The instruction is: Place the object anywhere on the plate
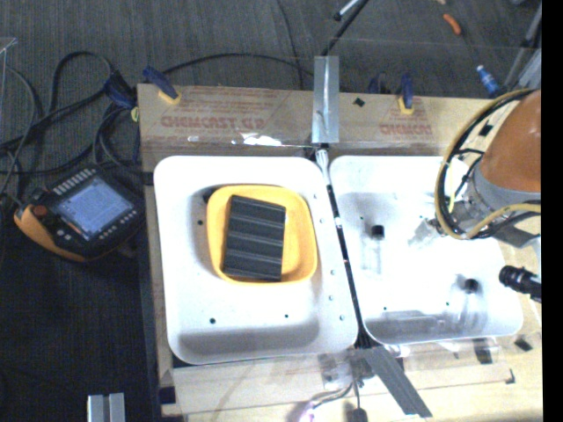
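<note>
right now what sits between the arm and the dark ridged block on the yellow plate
In the camera view: the right bin's floor and the two bins' meeting rims lie between the arm and the block.

**Even overhead light, washed-out whites**

Bright light falls from above. The right bin [431, 280] glares nearly featureless; the left bin [185, 306] holds soft shading. The arm [519, 148] blurs slightly. The carpet [176, 16] stays dim and grainy.

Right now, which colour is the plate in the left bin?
Yellow. The plate shows best in the camera view, under a dark ridged object.
</note>
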`<state>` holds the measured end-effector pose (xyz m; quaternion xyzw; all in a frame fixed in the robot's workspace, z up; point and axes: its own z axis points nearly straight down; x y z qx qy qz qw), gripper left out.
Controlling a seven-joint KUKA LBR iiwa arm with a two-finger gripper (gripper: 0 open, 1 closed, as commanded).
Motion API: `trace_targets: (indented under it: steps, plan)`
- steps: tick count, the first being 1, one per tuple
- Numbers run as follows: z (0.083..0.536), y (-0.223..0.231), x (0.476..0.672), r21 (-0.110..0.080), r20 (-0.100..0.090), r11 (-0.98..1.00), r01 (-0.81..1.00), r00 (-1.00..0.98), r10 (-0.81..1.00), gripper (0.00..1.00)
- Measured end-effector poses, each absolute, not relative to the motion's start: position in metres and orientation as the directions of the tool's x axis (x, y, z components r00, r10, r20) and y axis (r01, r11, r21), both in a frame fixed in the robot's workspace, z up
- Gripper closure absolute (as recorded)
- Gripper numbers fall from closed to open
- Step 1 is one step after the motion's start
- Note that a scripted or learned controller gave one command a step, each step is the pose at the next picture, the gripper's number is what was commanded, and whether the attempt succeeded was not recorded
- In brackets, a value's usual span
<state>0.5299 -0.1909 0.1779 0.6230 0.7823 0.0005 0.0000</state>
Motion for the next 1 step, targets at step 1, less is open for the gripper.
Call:
trace_targets:
  steps: [1]
  plan:
    - [0.1779,-0.1907,0.5300,0.001,0.001,0.224,0.975,-0.224,0.975,0.00]
